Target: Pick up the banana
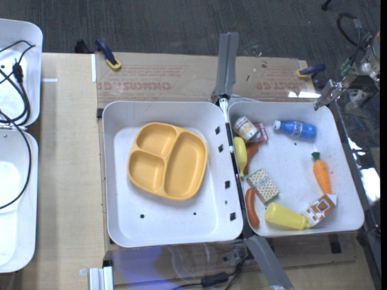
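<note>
Two white bins side by side on surface [66, 162]. Left bin [121, 222]: yellow divided plate [167, 160], centre. Right bin [344, 219]: banana [240, 155] against left wall; can [246, 127] above it; blue bottle [295, 129] upper middle; carrot [321, 174] right; sausage [251, 207], yellow bottle [284, 217], carton [320, 209] along lower edge; small box [262, 186] centre-left.
</note>
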Robot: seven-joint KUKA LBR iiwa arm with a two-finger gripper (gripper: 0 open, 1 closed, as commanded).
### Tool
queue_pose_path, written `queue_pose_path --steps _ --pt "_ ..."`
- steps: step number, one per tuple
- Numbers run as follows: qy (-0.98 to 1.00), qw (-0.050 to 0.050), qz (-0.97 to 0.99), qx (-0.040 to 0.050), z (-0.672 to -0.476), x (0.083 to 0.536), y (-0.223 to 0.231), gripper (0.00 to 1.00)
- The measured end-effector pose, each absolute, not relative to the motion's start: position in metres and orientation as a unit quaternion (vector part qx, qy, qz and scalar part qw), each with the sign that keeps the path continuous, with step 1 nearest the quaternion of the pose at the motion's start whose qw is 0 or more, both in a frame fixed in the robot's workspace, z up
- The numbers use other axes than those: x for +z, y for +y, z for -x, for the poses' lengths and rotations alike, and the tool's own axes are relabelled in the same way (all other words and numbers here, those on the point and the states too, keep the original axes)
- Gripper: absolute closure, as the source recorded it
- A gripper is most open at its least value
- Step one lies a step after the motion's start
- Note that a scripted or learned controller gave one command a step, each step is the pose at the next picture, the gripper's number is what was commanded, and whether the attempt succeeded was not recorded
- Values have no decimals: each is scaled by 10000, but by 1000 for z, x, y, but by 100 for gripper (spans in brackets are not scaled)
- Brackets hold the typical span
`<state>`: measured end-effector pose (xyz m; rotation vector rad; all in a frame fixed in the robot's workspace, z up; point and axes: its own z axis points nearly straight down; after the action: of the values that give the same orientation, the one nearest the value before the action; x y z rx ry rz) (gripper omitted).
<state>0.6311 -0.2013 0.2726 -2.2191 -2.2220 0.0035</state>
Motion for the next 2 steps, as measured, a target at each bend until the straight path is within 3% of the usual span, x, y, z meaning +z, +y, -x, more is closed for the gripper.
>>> queue_pose_path --steps 1,2 --pt "-6612 -5 7502 11 -659 287 -184 0" --pt "-6478 13 7618 16 -609 131 -164 0"
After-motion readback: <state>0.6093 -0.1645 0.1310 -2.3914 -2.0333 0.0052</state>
